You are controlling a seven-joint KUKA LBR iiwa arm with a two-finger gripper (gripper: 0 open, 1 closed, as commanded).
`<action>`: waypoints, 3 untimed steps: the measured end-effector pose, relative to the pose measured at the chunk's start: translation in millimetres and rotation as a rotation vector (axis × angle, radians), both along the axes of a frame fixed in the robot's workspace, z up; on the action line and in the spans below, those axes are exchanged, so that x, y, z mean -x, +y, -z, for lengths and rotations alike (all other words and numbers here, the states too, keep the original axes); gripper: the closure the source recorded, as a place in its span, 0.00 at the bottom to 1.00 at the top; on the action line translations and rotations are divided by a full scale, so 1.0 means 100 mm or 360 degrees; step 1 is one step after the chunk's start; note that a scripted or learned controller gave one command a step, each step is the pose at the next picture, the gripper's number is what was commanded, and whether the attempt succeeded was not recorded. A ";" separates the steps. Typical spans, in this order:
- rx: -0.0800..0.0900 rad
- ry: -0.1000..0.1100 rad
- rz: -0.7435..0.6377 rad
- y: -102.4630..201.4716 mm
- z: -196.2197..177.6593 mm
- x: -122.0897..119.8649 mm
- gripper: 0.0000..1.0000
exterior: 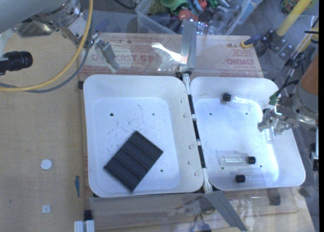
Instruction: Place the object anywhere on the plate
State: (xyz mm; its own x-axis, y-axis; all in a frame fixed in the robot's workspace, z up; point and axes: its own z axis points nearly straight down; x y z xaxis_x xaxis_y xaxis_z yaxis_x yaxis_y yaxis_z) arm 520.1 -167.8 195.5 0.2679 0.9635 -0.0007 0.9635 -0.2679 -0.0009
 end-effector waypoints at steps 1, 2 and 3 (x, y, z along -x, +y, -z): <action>0.0000 -0.0004 -0.0109 0.87 0.11 -0.39 1.00; 0.0001 -0.0006 -0.0451 1.80 0.11 -0.94 1.00; 0.0001 -0.0008 -0.1098 2.68 0.21 -1.47 1.00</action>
